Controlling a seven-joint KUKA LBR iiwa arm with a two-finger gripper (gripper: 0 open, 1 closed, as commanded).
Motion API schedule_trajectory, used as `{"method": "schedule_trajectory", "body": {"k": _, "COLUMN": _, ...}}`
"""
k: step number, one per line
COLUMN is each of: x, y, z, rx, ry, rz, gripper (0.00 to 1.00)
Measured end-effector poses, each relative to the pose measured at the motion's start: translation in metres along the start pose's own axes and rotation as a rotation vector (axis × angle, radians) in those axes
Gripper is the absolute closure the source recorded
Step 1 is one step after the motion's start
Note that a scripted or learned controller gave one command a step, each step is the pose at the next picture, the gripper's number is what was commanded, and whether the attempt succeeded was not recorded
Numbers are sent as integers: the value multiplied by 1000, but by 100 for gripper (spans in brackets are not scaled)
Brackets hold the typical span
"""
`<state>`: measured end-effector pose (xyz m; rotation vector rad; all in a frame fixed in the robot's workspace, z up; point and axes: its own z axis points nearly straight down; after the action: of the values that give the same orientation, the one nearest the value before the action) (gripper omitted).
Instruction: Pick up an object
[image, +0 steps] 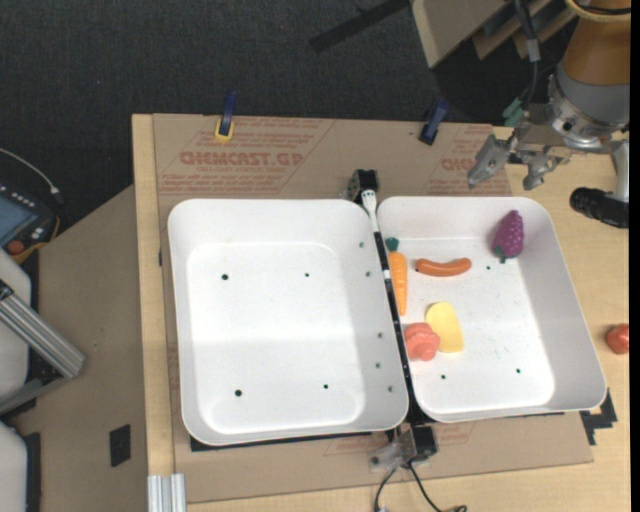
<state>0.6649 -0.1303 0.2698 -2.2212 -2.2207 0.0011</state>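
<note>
Sitting side by side on the surface (150, 300) are two white bins. The left bin (270, 320) has only dark dots on its floor. The right bin (560, 330) has five toys: purple grapes (508, 233) near the far right corner, a sausage (442, 266) left of them, a carrot (398, 282) along the left wall, a yellow piece (446, 326) mid-floor, and a red piece (421, 342) touching its near left side. The tool (508, 165) hangs above the far edge of the right bin, up from the grapes, fingers spread apart with nothing between them. An orange piece (618, 339) lies outside, right of the bin.
</note>
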Motion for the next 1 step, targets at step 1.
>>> {"method": "schedule_trajectory", "body": {"k": 1, "x": 124, "y": -29, "z": 91, "rx": 10, "ry": 6, "rz": -12, "gripper": 0}}
